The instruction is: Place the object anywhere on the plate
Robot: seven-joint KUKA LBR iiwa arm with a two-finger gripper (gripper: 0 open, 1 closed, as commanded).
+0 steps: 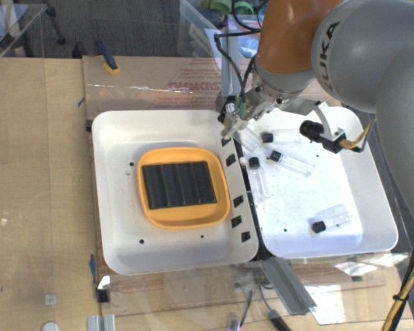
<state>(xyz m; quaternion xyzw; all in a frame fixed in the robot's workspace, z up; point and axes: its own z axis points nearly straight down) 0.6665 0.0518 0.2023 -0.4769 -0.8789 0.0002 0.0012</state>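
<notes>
Overhead, the grey arm (372, 40) with its orange band (293, 26) reaches in from the right and hangs over the inner top corner of the right bin (372, 233), close to the seam between the two bins. The gripper (236, 119) sits just below the band, low over that corner; its tip is small and cluttered with cables, and I cannot tell whether the jaws are wide, narrow or closed on anything.

The plate (183, 187), orange-yellow with a dark ribbed centre, lies flat in the middle of the left bin (117, 205).

Several clear tubes with black caps lie in the right bin. A cluster of them (272, 158) is scattered just beside and below the gripper, in the bin's upper left part. One more capped tube (329, 220) lies well apart, toward the lower right. All are off the plate.

Both bins rest side by side on the wooden surface (34, 185). A clear storage tub (207, 9) with coloured items stands behind the bins.
</notes>
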